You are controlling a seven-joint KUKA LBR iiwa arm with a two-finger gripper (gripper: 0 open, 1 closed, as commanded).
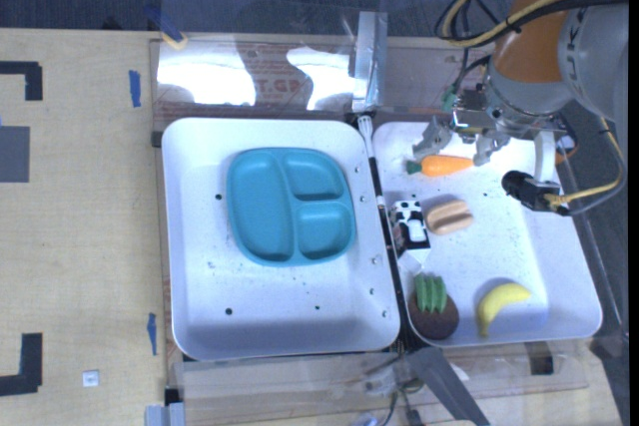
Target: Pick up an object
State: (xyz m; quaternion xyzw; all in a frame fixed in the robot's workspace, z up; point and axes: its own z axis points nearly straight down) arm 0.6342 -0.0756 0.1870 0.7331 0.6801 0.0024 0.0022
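Hovering at the right bin's (559,259) far edge with the claw (460,142) spread wide, fingers straddling but not gripping the carrot (446,166) lying just below, leaving open floor between it, the hot dog (448,214), the banana (502,302) and the near rim.

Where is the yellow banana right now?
The banana lies in the right bin, near its front right corner, just right of the green-and-brown toy.

Orange carrot (446,166), lying flat, right bin's far end
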